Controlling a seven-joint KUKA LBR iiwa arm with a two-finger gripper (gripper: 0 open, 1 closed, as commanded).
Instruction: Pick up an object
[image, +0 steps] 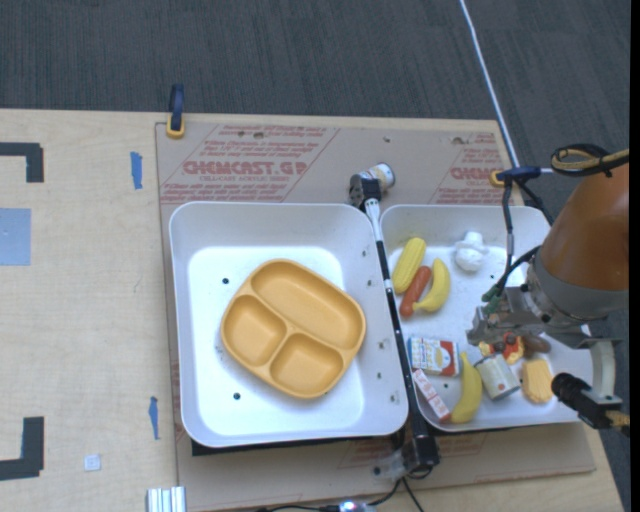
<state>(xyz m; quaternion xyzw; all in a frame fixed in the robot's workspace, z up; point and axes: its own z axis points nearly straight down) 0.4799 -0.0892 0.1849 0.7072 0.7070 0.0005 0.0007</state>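
Pincer (503, 338) low in right bin (440, 222) | grip state unclear | small can (495, 378) just below it

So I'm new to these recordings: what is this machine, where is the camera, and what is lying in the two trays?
One camera looks down at a slant on a bench. The grey and orange shape at the right is a robot arm; its gripper hangs low over the right bin, among the toys. I cannot tell whether it holds anything. The left bin holds a yellow divided plate. The right bin holds toy food: bananas, a red sausage, a white lump, a small carton, another banana, a can and an orange piece.
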